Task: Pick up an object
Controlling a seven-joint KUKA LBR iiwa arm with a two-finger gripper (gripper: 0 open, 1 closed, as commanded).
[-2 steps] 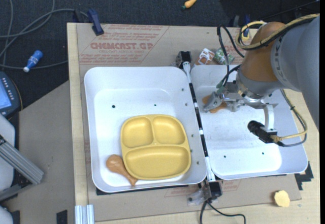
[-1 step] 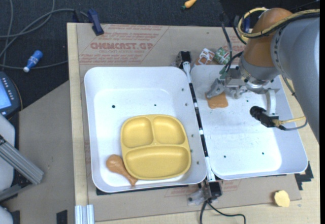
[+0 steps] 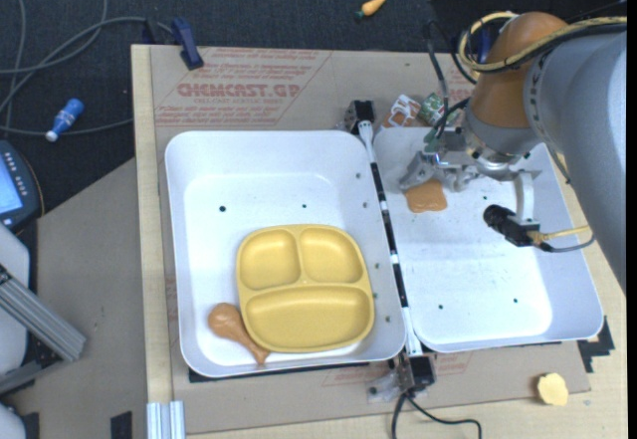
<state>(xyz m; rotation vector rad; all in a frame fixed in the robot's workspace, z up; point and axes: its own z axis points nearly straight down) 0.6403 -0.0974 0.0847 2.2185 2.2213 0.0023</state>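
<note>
On the bench, two shallow white bins sit side by side atop a brown cardboard sheet [image 3: 249, 79] printed with red lettering. Left bin [image 3: 199, 178]: holds a yellow three-compartment plate [image 3: 304, 286], lying flat toward the near side, with an orange toy drumstick [image 3: 235, 328] touching the plate's left near corner. Right bin [image 3: 478, 308]: holds a flat orange-tan toy piece [image 3: 427, 196] near its far left corner, close to the divider between the bins. Arm: the grey KUKA arm enters from the right, its orange band [image 3: 513, 69] above the wrist, and the gripper [image 3: 441, 168] hangs low over the far part of the right bin, just above and touching or nearly touching the orange-tan piece. Whether the jaws are open or closed cannot be told, as the metal parts overlap in this slanted view; the piece lies below them rather than clearly between them. A black cable fitting [image 3: 510, 225] hangs beside the wrist over the bin floor. Outside the bins: a yellow lump [image 3: 551, 388] on the cardboard's near right corner, a small orange object [image 3: 372, 5] and a blue bottle [image 3: 66, 117] on the dark floor.
</note>
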